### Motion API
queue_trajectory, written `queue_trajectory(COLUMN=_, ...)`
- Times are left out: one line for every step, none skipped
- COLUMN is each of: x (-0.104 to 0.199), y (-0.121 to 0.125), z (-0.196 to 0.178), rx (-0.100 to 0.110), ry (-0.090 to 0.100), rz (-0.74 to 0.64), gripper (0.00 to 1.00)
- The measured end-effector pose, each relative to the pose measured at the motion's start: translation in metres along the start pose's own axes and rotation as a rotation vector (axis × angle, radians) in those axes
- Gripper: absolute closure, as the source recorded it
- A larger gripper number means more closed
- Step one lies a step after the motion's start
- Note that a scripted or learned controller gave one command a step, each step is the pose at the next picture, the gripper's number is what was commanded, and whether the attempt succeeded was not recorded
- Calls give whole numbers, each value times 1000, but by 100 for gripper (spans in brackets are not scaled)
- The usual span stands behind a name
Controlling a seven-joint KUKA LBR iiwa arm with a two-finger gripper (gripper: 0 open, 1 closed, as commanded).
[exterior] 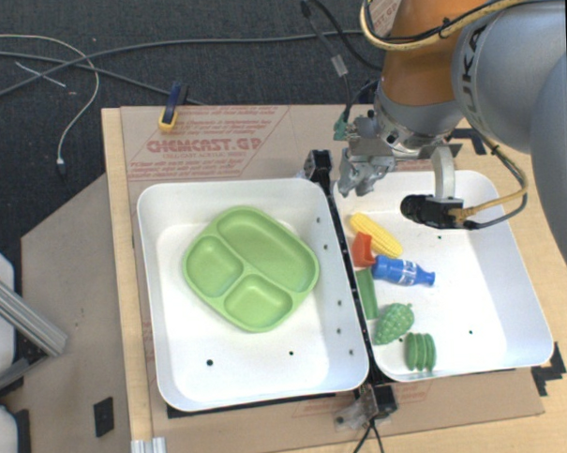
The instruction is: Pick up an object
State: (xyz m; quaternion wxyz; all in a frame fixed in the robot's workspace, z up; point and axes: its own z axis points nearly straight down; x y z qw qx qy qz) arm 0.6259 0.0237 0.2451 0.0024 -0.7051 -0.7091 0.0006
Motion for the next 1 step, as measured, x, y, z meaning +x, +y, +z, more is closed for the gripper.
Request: queue_trajectory(x=63, y=-8, z=4, rx=-1, ry=1, rz=-2, gripper=100)
